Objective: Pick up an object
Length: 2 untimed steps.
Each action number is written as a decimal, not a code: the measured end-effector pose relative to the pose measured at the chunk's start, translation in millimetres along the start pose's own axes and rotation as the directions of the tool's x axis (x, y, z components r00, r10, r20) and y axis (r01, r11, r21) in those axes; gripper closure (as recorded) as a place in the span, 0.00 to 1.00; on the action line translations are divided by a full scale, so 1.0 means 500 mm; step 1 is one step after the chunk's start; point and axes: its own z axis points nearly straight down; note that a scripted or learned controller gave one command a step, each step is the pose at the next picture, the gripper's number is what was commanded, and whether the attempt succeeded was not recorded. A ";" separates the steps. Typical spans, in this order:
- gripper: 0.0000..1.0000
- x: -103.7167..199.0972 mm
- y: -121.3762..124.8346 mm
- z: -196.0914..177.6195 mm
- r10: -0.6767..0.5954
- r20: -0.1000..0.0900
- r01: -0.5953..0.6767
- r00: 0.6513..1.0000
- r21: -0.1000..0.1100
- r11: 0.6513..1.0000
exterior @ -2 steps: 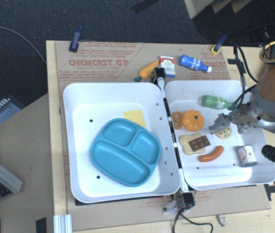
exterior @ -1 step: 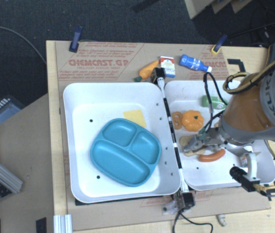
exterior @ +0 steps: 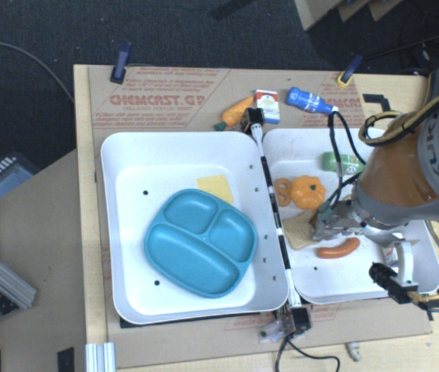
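The right bin point(exterior: 359, 289) holds an orange pumpkin-like toy point(exterior: 308, 191), a small brown pretzel-like piece point(exterior: 282, 190), a tan flat slice point(exterior: 299, 232), a reddish sausage point(exterior: 337, 248) and a green item point(exterior: 339, 162) partly behind a cable. My gripper point(exterior: 330, 226) hangs low in this bin, just over the right edge of the tan slice and directly above the sausage, below the pumpkin. The grey wrist and orange band point(exterior: 394, 177) hide the bin's right part.
The left bin point(exterior: 119, 169) carries a blue divided plate point(exterior: 200, 241) and a yellow cheese slice point(exterior: 216, 186). Behind the bins lie a carrot point(exterior: 237, 111), a small carton point(exterior: 267, 105) and a blue bottle point(exterior: 306, 99). Black cables loop over the right bin's back.
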 end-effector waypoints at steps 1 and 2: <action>0.00 0.000 0.000 0.000 0.000 0.000 0.000 1.000 0.000 1.000; 0.00 0.010 0.069 0.020 -0.001 -0.001 0.001 1.000 0.002 1.000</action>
